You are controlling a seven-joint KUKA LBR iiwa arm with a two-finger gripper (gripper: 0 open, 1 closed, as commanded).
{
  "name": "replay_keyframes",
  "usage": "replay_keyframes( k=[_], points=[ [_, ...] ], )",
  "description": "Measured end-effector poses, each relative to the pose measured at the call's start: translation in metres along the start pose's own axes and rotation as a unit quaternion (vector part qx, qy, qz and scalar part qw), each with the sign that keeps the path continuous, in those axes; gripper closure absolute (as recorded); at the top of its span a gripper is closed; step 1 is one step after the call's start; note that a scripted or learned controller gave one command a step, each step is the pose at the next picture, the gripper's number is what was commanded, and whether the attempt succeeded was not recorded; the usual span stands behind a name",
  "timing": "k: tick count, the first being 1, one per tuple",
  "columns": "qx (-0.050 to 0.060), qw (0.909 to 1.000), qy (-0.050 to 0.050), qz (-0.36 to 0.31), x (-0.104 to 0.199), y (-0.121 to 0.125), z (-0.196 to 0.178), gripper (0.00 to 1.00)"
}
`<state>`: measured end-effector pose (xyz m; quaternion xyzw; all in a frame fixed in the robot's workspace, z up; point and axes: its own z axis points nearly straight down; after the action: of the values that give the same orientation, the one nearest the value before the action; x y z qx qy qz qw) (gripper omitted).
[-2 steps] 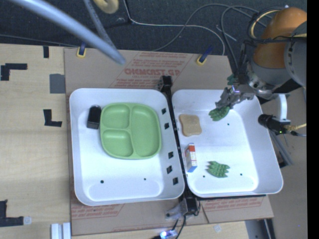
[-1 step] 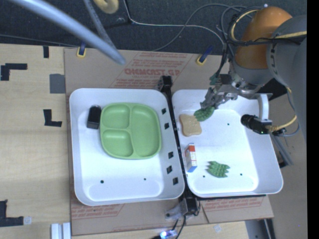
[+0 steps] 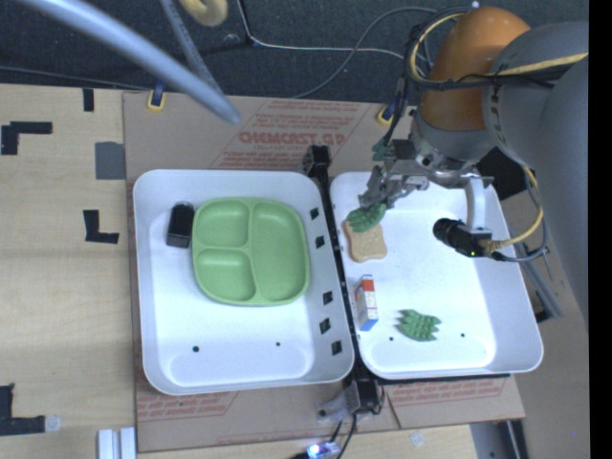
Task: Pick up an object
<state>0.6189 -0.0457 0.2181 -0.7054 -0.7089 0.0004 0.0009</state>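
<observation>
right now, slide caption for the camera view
Gripper over a small green toy and a tan piece in the right bin.

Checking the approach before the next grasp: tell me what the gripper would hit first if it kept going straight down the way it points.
Most likely the small green piece lying on the tan slice in the right bin. The gripper points down-left right at it, though depth is hard to judge from this slant.

Desk (image 3: 57, 285): two bins are carried side by side.
Left bin (image 3: 153, 352): a divided plate (image 3: 251, 252) is placed centrally; a small block (image 3: 180, 225) lies just left of it.
Right bin (image 3: 497, 342): a toy piece (image 3: 364, 220) lies on a flat slab (image 3: 367, 244) near the left wall; a small carton (image 3: 366, 301) is set in front of these; a leafy piece (image 3: 417, 325) lies to the carton's right.
Pincer (image 3: 375, 195): positioned just behind the toy piece.
</observation>
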Motion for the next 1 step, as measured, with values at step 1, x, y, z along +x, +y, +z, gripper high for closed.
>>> replay_keyframes(
  k=[1],
  points=[
    [0.0, 1.0, 0.001, -0.001, 0.0587, -0.0141, -0.0095, 1.0]
  ],
)
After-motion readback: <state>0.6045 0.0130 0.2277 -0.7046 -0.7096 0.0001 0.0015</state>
